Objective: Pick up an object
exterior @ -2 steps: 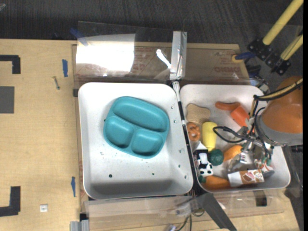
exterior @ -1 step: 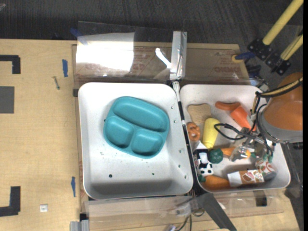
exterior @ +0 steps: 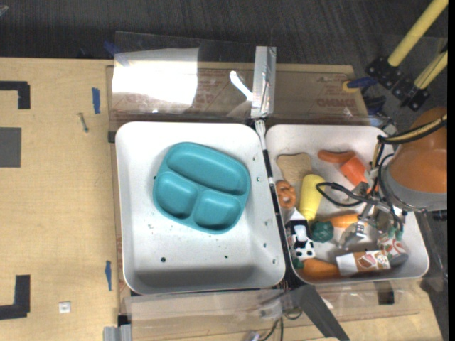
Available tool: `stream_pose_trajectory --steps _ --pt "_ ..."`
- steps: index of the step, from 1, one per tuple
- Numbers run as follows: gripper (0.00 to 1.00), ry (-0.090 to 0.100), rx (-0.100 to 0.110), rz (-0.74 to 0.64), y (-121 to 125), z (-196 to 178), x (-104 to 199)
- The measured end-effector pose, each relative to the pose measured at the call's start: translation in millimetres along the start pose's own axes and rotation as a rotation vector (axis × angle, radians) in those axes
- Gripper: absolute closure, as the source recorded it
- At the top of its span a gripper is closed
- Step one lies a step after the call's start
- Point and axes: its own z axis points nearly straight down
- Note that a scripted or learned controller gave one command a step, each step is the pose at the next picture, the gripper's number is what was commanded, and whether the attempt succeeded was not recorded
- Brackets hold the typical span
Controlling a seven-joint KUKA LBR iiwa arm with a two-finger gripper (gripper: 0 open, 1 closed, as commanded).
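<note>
Hovering claw (exterior: 371,222) above right bin (exterior: 419,261)

Two white bins (exterior: 135,190), one teal divided tray (exterior: 201,185), one yellow banana (exterior: 311,196)

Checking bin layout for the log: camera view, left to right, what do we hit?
Teal three-compartment plastic tray in the left white bin → yellow banana-shaped toy in the right white bin → orange carrot-shaped toy → gripper.
</note>
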Motion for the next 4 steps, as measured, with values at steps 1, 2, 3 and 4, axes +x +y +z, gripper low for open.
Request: stream_pose_trajectory --steps 1,2,3,4 --pt "0.00 0.013 -0.002 -0.017 -9.8 11.6 0.5" --pt "0.00 -0.005 -0.004 -0.066 -25.1 8.9 7.3" --pt "0.00 0.010 -0.002 -0.107 -23.4 11.4 -1.8" --pt "0.00 -0.013 -0.002 -0.046 -27.2 7.9 10.4"
